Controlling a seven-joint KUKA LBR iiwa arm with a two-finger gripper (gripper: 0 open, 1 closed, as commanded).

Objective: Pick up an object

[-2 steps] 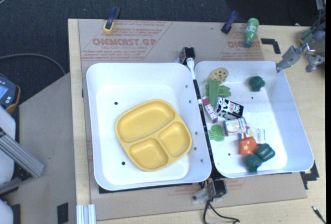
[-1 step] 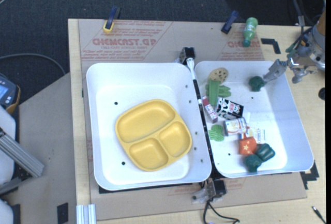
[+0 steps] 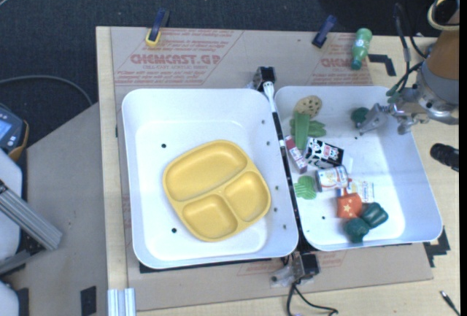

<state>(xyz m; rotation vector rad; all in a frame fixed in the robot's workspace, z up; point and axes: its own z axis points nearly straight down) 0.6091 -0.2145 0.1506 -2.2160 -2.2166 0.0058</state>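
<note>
Now | pincer state unclear | dark green toy just beside its tip

I see the gripper reaching from the right over the upper part of the right bin, just beside a small dark green object, while a yellow divided tray lies in the left bin and small toys cluster along the right bin's left side.
</note>
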